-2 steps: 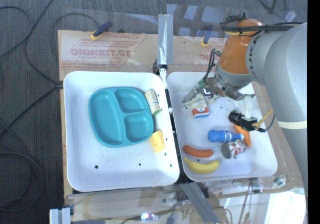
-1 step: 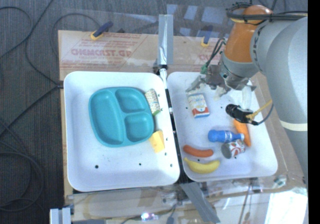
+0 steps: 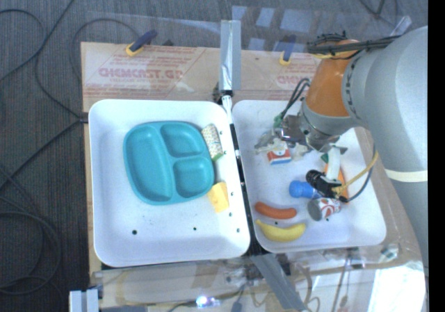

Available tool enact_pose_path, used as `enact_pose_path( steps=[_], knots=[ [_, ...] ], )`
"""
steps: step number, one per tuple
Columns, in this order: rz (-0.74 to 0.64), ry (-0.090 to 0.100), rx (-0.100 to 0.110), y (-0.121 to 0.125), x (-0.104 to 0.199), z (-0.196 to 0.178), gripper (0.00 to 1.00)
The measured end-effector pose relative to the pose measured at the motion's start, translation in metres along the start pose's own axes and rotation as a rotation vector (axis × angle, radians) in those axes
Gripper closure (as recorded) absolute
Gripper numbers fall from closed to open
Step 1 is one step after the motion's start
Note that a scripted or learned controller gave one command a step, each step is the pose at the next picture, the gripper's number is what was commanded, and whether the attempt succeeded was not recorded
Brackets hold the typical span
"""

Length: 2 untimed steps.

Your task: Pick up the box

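— Camera view check: where's our box (image 3: 279,157)?
— We see it in the right bin (image 3: 361,227), just under the tool (image 3: 286,135). Whether the tool's apart or together, we can't tell.

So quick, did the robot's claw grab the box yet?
End effector: right above the small box in the right bin, but whether it is open, closed or holding the box cannot be told.
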State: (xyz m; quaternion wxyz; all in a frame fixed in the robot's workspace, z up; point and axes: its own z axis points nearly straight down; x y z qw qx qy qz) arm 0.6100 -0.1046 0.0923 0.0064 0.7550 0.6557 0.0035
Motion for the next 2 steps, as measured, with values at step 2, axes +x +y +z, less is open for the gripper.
enact_pose_path(
  steps=[2],
  knots=[
    [0.063, 0.0, 0.016, -0.021, -0.026, -0.123, 1.0]
  ],
)
